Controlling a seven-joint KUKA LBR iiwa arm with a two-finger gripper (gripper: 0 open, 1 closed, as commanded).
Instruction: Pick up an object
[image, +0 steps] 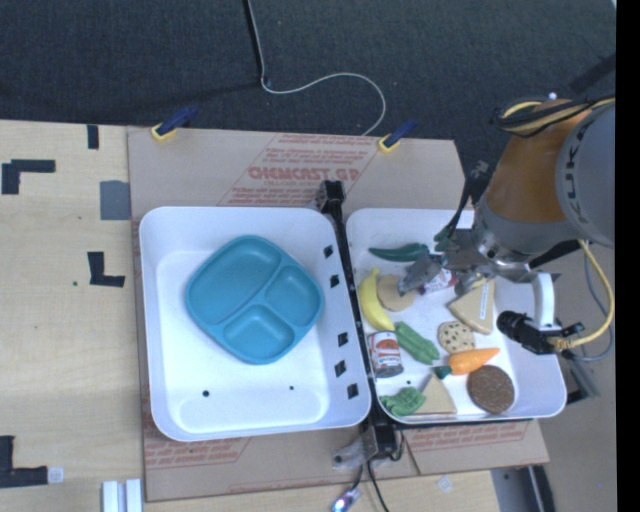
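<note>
I see my gripper (425, 272), its state unclear to me, low in the right bin (548, 405), with the banana (374, 302) just left.

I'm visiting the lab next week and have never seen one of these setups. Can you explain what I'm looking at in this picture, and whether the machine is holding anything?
This is a single camera fixed above a bench, looking down at a slant. The big grey and orange shape on the right is a robot arm, reaching in from that side. Its gripper hangs low over the right bin, among the items there; I cannot tell from here whether it grips anything.

Two shallow white bins sit side by side. The left bin holds a blue divided plate. The right bin holds toy food: a banana, a green pepper, a small can, a carrot, a cookie, a brown round piece and a cheese-like wedge. The arm is meant to pick up one object.
</note>
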